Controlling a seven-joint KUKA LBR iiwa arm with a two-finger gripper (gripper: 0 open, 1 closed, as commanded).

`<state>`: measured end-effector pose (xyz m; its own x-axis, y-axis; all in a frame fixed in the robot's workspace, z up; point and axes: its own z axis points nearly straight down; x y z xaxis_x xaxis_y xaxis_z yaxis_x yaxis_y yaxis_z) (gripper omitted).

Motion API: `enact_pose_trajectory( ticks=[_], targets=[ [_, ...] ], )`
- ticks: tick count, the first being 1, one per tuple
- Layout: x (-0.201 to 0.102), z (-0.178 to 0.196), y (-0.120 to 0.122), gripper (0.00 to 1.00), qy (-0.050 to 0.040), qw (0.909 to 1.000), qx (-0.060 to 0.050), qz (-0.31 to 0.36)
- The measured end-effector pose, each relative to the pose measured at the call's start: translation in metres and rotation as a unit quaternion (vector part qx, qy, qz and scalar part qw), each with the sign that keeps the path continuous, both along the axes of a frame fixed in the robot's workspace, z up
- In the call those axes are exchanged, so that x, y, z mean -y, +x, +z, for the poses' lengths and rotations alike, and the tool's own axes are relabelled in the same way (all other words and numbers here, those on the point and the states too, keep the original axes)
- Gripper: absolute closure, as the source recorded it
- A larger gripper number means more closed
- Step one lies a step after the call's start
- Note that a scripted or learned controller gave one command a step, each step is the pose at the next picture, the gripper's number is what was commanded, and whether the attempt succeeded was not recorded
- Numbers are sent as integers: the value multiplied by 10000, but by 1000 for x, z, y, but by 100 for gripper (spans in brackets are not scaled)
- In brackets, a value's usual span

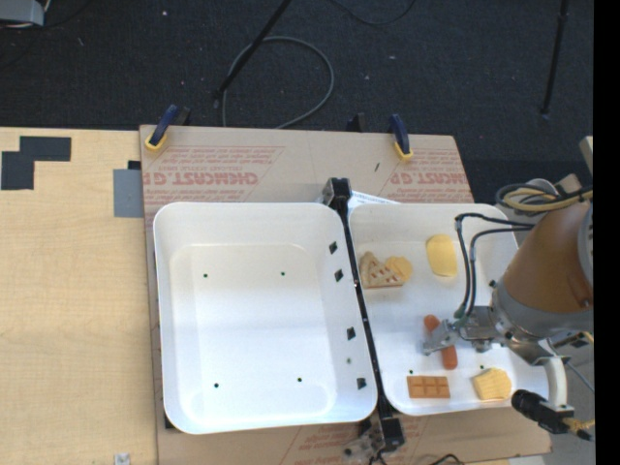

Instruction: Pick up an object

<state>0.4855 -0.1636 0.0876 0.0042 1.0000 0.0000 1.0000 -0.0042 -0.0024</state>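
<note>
My gripper is low in the right bin, near its front half, with the grey arm and its orange band coming in from the right. A small red-orange piece shows just behind the gripper and another red-orange piece just in front of it. Whether these are one object crossed by the gripper is not clear. An orange cracker and a yellow block lie near the front wall. A brown waffle piece and a yellow lump lie farther back.
The left bin stands beside the right one, with a black divider strip between them. Both rest on a cardboard sheet held by two clamps. Cables loop beside the arm.
</note>
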Motion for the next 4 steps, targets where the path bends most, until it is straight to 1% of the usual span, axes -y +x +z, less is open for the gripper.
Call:
enact_pose_trajectory(
  ticks=[1,2,3,4],
  targets=[
    [-29,0,12,0,1,10000,12,31],
    [-28,11,12,100,-2,10000,19,14],
    [-90,103,8,100,5,10000,49,46],
    [-163,100,-1,100,7,10000,7,46]
  ],
)
